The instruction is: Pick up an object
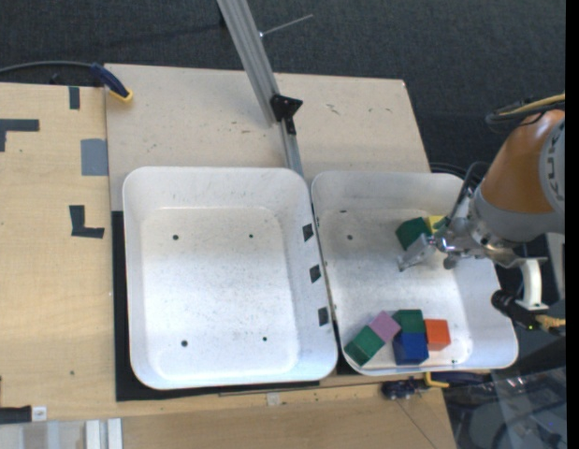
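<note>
Right now the arm [523,181] reaches into the right bin [364,209] from the right, and its tool [427,246] sits low beside a dark green block [412,231] with a yellow piece [438,223] touching it on the right. The block looks to be at or between the fingertips, but whether the tool is closed on it, or how wide it stands, I cannot tell from this angle.

At the bin's near edge lie 5 more blocks in a tight cluster: green [365,344], pink [384,326], dark green [408,321], blue [411,346] and orange [438,333]. The left bin [214,279] sits alongside on the desk [46,251].

The risk, as I judge it, is a partial grip: if the fingers catch only a corner of the green block, it may twist out on the lift, or the yellow piece may be dragged along.
</note>
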Action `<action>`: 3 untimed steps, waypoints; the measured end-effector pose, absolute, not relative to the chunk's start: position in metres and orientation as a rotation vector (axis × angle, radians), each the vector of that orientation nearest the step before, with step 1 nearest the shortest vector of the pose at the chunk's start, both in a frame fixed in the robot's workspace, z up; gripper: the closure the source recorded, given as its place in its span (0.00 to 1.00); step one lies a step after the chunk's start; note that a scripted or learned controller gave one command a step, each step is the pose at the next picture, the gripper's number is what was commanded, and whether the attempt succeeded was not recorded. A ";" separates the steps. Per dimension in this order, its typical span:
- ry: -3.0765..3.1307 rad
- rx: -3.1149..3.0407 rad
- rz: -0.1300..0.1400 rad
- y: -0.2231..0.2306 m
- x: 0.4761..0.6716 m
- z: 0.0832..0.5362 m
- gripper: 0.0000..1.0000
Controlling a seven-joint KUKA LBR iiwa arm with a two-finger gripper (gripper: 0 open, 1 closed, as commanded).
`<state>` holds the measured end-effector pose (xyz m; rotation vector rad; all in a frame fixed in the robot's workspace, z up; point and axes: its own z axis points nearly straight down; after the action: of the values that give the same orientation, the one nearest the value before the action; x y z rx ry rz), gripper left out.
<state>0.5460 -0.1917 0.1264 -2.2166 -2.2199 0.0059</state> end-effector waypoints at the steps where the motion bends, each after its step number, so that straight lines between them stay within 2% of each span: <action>1: -2.221 -2.218 0.005 -0.191 0.545 0.090 0.00; 2: -2.222 -2.218 0.002 -0.190 0.546 0.101 1.00; 3: -2.224 -2.224 -0.003 -0.194 0.540 0.161 1.00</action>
<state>0.5398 -0.1944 0.1610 -2.2241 -2.2242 -0.0026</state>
